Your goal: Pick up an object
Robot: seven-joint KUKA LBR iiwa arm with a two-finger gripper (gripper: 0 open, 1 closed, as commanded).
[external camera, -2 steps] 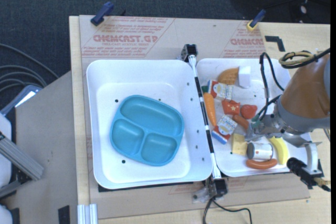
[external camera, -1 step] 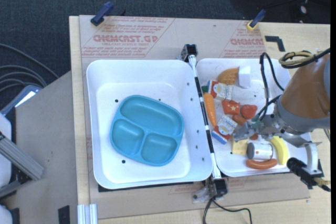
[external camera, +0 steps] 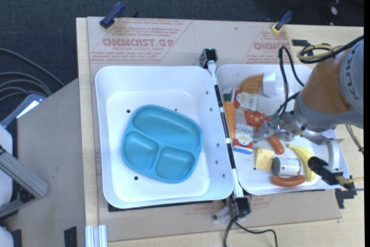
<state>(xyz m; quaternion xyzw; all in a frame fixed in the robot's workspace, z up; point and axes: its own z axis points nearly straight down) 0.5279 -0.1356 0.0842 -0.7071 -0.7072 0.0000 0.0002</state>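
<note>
The grey arm with its orange band enters from the right of the frame and reaches down into the right white bin point(external camera: 335, 153). The two-finger gripper point(external camera: 273, 127) sits low among the cluttered toy food at the centre of that bin; whether it is open or closed cannot be determined. Just below it lie a small red sausage point(external camera: 276, 144), a yellow cheese wedge point(external camera: 263, 159) and a yellow banana point(external camera: 303, 154). The left white bin point(external camera: 110, 124) contains a blue compartment plate point(external camera: 162, 143).
</note>
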